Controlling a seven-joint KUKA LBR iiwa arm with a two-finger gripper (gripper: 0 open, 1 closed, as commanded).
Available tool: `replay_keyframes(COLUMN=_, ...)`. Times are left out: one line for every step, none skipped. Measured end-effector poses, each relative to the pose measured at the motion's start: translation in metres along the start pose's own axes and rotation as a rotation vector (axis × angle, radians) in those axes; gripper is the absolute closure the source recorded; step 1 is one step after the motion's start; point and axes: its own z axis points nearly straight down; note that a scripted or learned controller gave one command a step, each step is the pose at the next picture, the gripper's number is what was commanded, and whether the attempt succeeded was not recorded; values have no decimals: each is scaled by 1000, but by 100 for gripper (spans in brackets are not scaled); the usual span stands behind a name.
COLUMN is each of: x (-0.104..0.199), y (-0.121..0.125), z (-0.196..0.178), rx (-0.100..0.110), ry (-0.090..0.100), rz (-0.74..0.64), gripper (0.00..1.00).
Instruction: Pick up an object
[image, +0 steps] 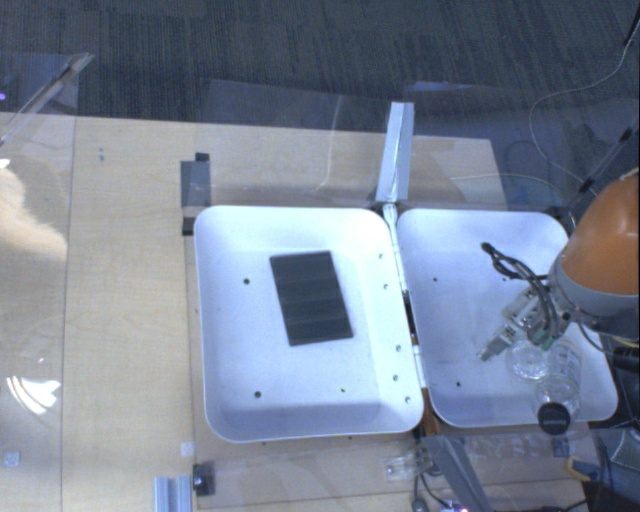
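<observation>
A dark grey ridged rectangular pad (311, 297) lies flat in the middle of the left bin (230, 400). In the right bin (450, 250), a clear plastic object (545, 368) with a black round end (552, 415) lies near the front right corner. My gripper (512, 335) is low over the right bin, just left of and touching or overlapping the clear object's upper end. The orange band of the arm (605, 245) sits above it at the right. Whether anything is held is unclear.
A metal divider post (395, 150) rises at the back between the two bins. Black cables (505, 262) loop from the wrist over the right bin. Wooden bench surface (110, 300) spreads to the left.
</observation>
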Motion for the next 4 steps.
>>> replay_keyframes(x=-87, y=33, z=17, rx=2, ry=2, rz=52, gripper=0)
replay_keyframes(x=-98, y=73, z=-53, rx=3, ry=1, rz=258, gripper=0)
replay_keyframes(x=-70, y=90, z=-6, rx=1, ry=0, rz=237, gripper=0)
replay_keyframes(x=-126, y=72, z=22, rx=18, ry=49, rz=330, gripper=0)
